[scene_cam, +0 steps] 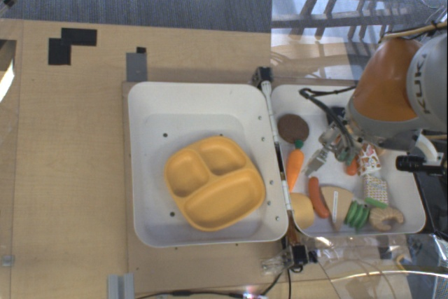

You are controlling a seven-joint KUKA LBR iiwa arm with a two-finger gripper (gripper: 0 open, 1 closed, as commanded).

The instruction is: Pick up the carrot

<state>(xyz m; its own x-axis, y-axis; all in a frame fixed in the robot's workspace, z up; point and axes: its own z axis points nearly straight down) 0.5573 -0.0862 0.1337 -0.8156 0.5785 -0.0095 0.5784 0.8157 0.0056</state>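
The carrot (295,168), orange with a small green top, lies lengthwise against the left wall of the right bin (418,220). Its green end points away from me, toward a brown round patty (292,127). My gripper (323,156) hangs low over the middle of that bin, just right of the carrot and apart from it. Nothing shows held in it. The grey arm with its orange band (392,84) covers the bin's far right part.
Around the gripper lie a red sausage (318,197), a yellow piece (302,207), a wooden slice (340,207), green pieces (357,213), a small carton (369,160) and a checkered packet (376,188). The left bin (140,150) holds a yellow divided plate (215,182).
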